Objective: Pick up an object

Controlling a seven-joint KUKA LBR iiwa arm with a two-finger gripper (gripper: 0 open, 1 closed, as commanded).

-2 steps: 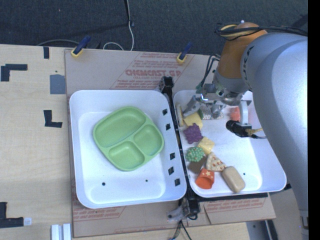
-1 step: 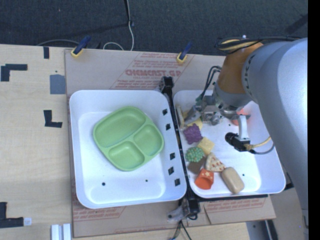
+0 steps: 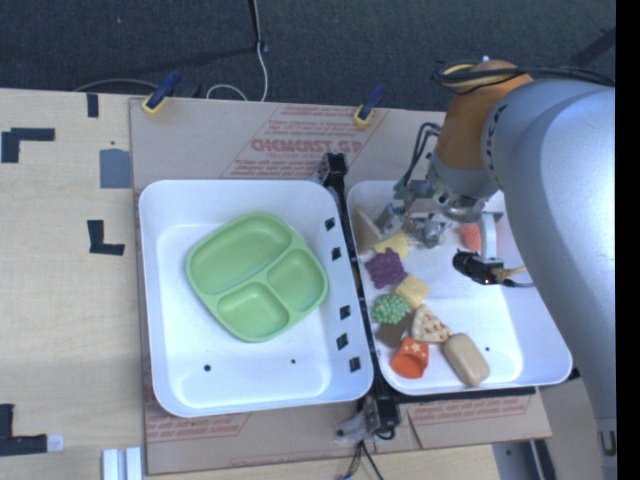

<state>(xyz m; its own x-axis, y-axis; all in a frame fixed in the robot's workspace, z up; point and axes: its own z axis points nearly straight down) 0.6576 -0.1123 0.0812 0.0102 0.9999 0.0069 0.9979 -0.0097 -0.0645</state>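
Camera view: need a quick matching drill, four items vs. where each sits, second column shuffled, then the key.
Items:
1. green divided plate
2. purple grapes
3. orange carrot piece
4. gripper

Places:
A. near front edge of the right bin, beside the tan bread roll
B. over the back of the right bin, above the food pile
C. alone in the left bin
D. right bin, near the divider, just above the green broccoli

Pairs: 1-C, 2-D, 3-A, 4-B
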